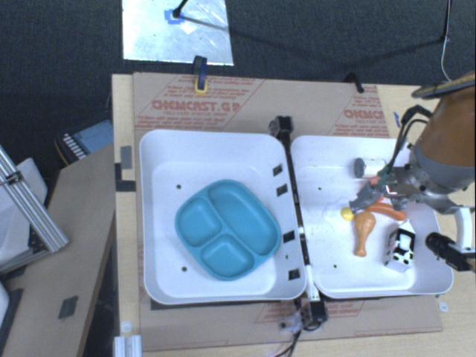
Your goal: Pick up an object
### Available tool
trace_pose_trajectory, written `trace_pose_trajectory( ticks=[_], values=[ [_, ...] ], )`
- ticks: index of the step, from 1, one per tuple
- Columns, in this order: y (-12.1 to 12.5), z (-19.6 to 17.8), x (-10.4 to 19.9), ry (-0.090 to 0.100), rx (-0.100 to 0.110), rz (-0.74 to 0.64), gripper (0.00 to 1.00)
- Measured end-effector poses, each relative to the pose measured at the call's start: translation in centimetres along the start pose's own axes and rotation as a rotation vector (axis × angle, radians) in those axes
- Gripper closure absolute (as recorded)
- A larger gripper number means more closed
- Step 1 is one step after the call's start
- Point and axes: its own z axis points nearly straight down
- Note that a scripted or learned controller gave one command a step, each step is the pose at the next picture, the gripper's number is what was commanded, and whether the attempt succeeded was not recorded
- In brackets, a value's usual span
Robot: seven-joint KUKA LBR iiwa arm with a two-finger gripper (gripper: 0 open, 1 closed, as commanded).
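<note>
- A bench [245,95] covered with printed cardboard stands on dark carpet and bears two shallow white bins side by side.
- The left bin [160,155] holds a blue divided plate [227,229], lying near its middle.
- The right bin [320,162] holds the small toys, all gathered toward its right edge.
- The arm [446,136] reaches in over the right bin's right edge; its gripper [374,190] hangs low over the toys, and I cannot tell how far its fingers are parted or whether anything is between them.
- A tan drumstick-shaped toy [362,233] lies just below the gripper, long and narrowing toward the bin's front edge.
- An orange carrot-like toy [387,210] lies just beside the gripper, partly under it.
- A small yellow ball [346,214] touches the drumstick's upper end.
- A black-and-white cow-patterned toy [401,248] sits near the front right corner.
- A small grey cylinder [359,167] lies toward the back edge.
</note>
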Motion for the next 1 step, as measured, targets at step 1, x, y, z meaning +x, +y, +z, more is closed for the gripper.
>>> trace_pose_trajectory(
  ticks=[1],
  values=[
    [-0.49,4.35,-0.21,0.000,-0.001,0.000,0.00]
  ],
)
